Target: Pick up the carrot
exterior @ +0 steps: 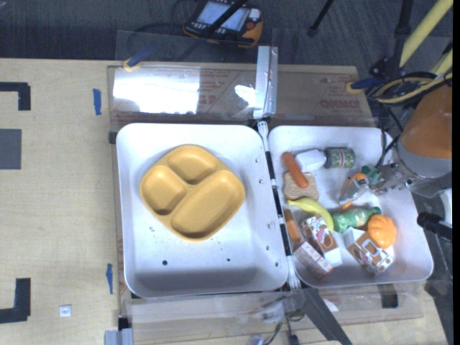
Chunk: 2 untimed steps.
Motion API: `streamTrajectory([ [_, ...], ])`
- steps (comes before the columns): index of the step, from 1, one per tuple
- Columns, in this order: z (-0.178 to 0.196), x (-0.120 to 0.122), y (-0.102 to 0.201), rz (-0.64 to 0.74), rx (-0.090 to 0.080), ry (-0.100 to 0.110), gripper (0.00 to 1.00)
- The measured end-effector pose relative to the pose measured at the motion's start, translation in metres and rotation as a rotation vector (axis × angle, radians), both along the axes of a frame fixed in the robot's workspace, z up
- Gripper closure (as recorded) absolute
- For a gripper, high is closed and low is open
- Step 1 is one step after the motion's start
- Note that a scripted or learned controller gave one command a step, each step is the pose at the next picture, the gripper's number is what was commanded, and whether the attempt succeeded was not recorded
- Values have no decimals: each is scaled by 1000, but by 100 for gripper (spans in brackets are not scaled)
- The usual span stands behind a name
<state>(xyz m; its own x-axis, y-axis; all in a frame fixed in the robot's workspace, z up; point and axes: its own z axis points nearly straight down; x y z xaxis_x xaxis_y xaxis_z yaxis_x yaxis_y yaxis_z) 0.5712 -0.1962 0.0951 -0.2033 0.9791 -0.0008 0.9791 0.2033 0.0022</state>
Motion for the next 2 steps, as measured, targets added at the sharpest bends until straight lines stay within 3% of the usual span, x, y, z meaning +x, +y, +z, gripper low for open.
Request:
streamTrajectory([
  [1,10,1,-1,-3,-1,-4,100],
  [2,92,47,52,-219,-1,-2,100],
])
